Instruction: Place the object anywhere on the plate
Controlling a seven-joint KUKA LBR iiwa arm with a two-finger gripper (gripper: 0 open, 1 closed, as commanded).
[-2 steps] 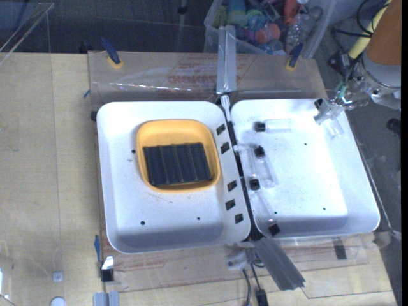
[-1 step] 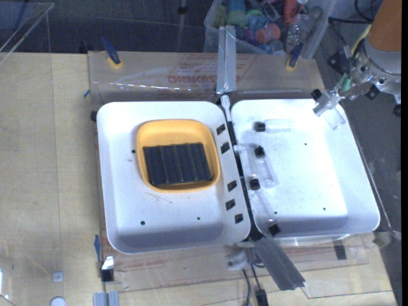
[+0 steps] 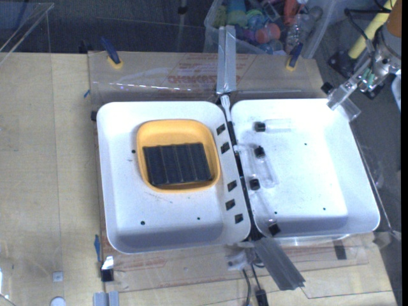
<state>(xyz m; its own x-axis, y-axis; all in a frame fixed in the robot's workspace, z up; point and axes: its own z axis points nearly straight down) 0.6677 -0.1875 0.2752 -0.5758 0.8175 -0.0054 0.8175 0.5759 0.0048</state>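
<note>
Resting flat on the yellow plate (image 3: pixel 145 134) at centre left, the dark ridged object (image 3: pixel 176 164) looks placed; the hand (image 3: pixel 344 94), upper right, carries nothing, fingers unclear.

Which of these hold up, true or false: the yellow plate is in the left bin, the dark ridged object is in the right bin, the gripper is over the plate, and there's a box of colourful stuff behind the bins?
1. The yellow plate sits in the left bin. True.
2. The dark ridged object lies in the right bin. False: it already lies on the plate.
3. The gripper hangs over the plate. False: it is at the right bin's far right corner.
4. A clear box of colourful items stands behind the bins. True.
</note>
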